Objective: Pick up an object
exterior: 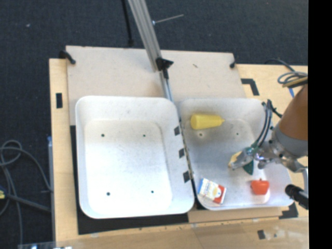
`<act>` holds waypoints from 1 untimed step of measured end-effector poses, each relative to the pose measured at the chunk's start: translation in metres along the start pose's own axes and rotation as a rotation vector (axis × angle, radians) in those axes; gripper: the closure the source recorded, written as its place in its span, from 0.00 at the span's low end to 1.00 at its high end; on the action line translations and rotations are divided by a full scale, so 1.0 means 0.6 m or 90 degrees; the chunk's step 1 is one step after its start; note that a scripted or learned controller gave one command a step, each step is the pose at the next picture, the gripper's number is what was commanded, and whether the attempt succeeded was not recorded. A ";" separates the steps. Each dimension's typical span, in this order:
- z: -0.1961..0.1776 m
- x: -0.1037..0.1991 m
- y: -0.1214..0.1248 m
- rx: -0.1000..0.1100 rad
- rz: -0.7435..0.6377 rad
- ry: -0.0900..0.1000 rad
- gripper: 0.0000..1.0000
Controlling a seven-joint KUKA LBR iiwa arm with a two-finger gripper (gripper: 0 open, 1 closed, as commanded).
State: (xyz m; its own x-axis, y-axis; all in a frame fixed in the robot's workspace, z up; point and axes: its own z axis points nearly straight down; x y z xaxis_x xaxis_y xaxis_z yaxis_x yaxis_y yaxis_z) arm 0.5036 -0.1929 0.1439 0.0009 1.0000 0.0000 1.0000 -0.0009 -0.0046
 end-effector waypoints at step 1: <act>0.075 -0.002 0.000 -0.002 0.001 -0.001 0.00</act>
State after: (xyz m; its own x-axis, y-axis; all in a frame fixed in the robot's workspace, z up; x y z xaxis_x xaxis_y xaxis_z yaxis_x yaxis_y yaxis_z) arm 0.5033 -0.1942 0.0988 0.0017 1.0000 -0.0017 1.0000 -0.0017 -0.0014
